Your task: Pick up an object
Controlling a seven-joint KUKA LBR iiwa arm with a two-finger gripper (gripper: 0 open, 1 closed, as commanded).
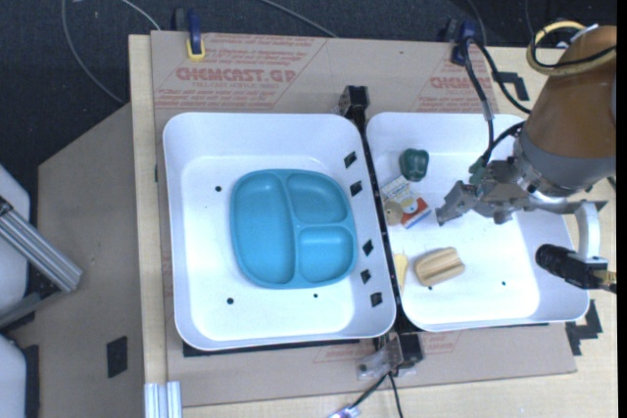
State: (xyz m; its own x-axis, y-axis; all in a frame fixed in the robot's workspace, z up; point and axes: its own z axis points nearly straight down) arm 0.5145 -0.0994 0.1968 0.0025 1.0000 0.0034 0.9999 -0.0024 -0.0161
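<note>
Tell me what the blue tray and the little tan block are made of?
The blue tray looks like moulded plastic: smooth, one even colour, soft rounded compartment edges, slight sheen. The tan block seems to be wood or wood-like plastic: matte, pale brown with faint ridges. It is too small to say for sure.

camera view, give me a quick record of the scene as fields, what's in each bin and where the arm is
left bin: blue divided plate, lying flat near the middle
right bin: green object near the back left, small white and red box by the left wall, tan block toward the front
arm: reaches in from the right, over the right bin
end effector: above the right bin's floor, right of the box, nothing seen between its fingers
bench: brown board under both bins, clamps at the back edge
</note>
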